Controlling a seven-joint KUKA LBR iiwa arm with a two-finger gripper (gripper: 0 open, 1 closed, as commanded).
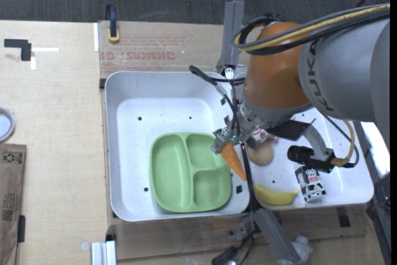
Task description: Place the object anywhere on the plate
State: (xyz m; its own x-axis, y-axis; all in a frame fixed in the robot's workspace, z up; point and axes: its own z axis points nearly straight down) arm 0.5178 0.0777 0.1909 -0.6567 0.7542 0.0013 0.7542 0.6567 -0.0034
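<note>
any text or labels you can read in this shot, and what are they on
"KU", large dark letters cut off at the frame edge, on the grey robot arm.
Reddish print on the brown cardboard sheet behind the bins: upside down and too faint to read.
Black mark on the brown paper bag at left: too blurred to read.

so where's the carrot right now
The carrot is at the right rim of the green plate in the left bin, just under the gripper, with the banana lower right across the divider.

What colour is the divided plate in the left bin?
Light green, plain with no pattern. The plate shows clearly in the camera view.
</note>
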